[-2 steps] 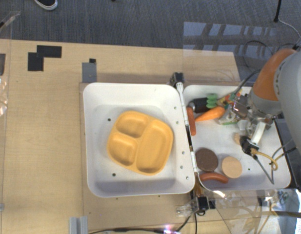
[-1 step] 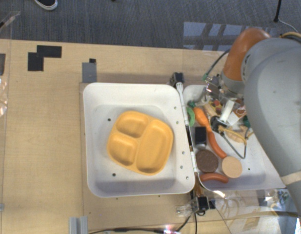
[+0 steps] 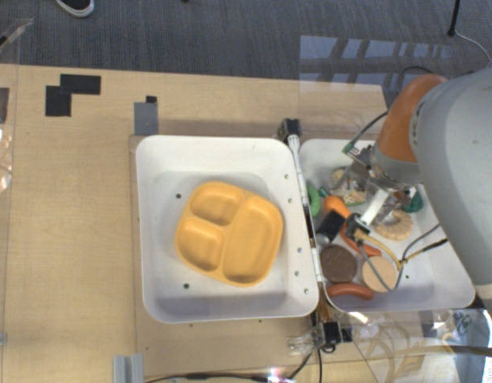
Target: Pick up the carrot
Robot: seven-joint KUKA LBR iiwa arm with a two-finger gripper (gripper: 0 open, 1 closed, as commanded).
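The carrot (image 3: pixel 334 207) is a short orange piece with a green top (image 3: pixel 315 194). It lies in the right bin (image 3: pixel 437 282), close to that bin's left wall. My gripper (image 3: pixel 354 188) hangs low over the same bin, just right of the carrot and slightly behind it. The grey arm with its orange band (image 3: pixel 405 130) reaches in from the right. The wrist and its fittings cover the space around the gripper. I see nothing clearly held.
The left bin (image 3: pixel 158 294) holds a yellow divided plate (image 3: pixel 230 232). The right bin also holds a brown round patty (image 3: pixel 337 263), a tan disc (image 3: pixel 380 275), a reddish sausage (image 3: pixel 351 291), a pale cracker (image 3: pixel 394 228) and a green piece (image 3: pixel 414 203).
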